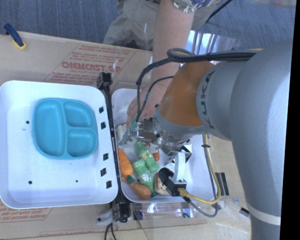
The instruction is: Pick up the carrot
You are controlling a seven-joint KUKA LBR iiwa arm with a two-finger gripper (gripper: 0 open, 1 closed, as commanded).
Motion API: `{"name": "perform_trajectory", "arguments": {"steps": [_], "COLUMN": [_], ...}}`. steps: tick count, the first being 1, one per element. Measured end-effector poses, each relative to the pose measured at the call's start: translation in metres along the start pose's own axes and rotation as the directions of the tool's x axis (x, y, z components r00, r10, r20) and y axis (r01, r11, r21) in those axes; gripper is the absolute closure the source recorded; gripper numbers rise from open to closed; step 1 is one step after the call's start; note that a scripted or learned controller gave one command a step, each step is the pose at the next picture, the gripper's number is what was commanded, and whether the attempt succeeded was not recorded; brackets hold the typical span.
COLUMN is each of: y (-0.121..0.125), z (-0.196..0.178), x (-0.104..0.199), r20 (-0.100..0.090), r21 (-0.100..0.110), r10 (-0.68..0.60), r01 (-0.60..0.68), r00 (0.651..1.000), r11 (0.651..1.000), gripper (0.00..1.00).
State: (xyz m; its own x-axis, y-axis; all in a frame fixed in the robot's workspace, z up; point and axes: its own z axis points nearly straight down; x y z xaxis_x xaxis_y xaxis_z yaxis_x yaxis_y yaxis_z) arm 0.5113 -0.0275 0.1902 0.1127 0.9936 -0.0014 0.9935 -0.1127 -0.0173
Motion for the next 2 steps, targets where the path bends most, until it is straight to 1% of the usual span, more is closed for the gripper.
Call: {"name": "perform_trajectory", "arguments": {"steps": [1, 2], "y": [-0.04, 0.032], "z": [0.001, -0.002], "x": [0.024, -0.047], "r20": [0.001, 0.002], "r21": [-0.003, -0.009], "r10": [-0.034, -0.048], "r01": [0.034, 0.048], "r00": [0.999, 0.999], "r11": [0.999, 0.999], "gripper": [0.0, 0.0]}}
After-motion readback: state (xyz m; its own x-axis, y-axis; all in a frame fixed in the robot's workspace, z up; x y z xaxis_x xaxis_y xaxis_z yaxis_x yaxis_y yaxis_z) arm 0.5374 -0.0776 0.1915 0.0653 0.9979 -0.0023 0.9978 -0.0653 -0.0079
